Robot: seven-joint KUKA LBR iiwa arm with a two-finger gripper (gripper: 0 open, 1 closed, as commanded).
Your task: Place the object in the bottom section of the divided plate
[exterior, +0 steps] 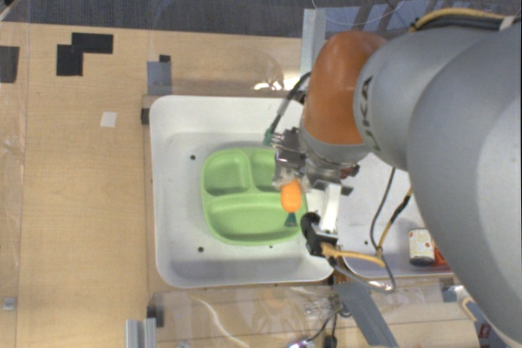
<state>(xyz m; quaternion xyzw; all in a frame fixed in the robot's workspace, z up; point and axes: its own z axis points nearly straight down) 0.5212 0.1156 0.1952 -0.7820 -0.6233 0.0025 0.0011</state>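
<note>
A green divided plate [245, 218] lies in the left white bin [175, 200], with two small sections at the top and one wide section at the bottom. My gripper [289, 190] hangs over the plate's right rim, near the divider ridge. A small orange object [290, 197] with a green tip sits between the fingertips, and the gripper is shut on it. The object is above the right end of the bottom section. The wrist hides the plate's upper right corner.
A small red and white container [420, 247] stands in the right bin, partly behind the arm. The big grey arm covers most of that bin. Black patches [84, 51] mark the wooden bench at the upper left.
</note>
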